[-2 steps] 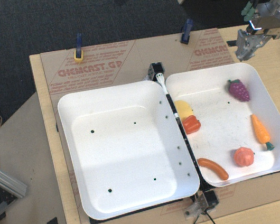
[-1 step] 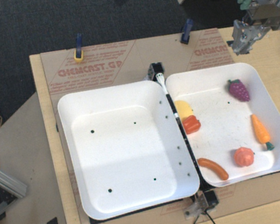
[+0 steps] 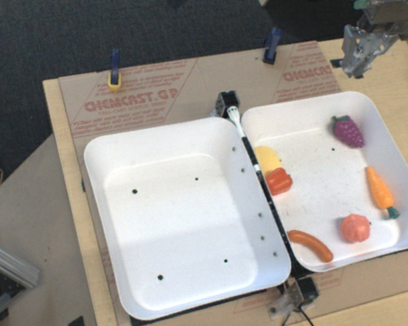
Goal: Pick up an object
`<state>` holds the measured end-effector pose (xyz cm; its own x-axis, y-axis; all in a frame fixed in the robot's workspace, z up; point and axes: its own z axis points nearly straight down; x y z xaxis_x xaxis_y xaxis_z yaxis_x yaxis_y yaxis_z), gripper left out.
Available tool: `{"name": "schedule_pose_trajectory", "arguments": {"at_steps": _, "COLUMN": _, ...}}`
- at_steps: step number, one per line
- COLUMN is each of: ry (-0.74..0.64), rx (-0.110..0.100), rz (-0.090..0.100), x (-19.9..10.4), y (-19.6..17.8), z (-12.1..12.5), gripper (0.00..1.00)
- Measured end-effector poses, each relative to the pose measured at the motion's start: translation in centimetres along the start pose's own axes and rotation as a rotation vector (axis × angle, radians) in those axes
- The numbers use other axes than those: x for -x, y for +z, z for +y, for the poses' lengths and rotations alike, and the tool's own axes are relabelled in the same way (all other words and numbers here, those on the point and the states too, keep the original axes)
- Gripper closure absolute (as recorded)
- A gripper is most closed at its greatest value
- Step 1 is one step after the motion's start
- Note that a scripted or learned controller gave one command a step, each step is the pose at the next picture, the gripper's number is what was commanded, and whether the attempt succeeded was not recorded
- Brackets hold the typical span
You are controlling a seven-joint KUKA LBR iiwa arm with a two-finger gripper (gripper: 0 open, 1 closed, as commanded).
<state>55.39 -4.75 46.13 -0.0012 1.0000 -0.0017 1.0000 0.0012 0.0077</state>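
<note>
The right bin point(image 3: 312, 112) holds several toy foods. Purple grapes point(image 3: 347, 131) lie near its far right corner, and an orange carrot point(image 3: 381, 189) lies along its right wall. A pink-red round fruit point(image 3: 355, 228) and an orange-brown sausage point(image 3: 310, 245) sit near its front edge. Against its left wall rest a yellow piece point(image 3: 267, 158) and a red pepper point(image 3: 278, 181). My gripper point(image 3: 357, 53) hangs above the bench beyond the right bin's far right corner, apart from all the objects, with nothing seen in it.
The left bin point(image 3: 111, 213) stands beside the right one, and their walls meet at the middle. Blue clamps point(image 3: 115, 71) point(image 3: 272, 45) sit on the cardboard base's far edge. A black clip point(image 3: 225, 103) is at the bins' far junction, and a cable point(image 3: 293, 314) is at the front.
</note>
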Motion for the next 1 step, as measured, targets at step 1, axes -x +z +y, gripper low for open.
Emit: {"name": "schedule_pose_trajectory", "arguments": {"at_steps": 1, "ry": 0.0, "rx": 0.004, "rz": -0.002, "x": -0.01, "y": -1.06, "z": 0.08, "gripper": 1.0}}
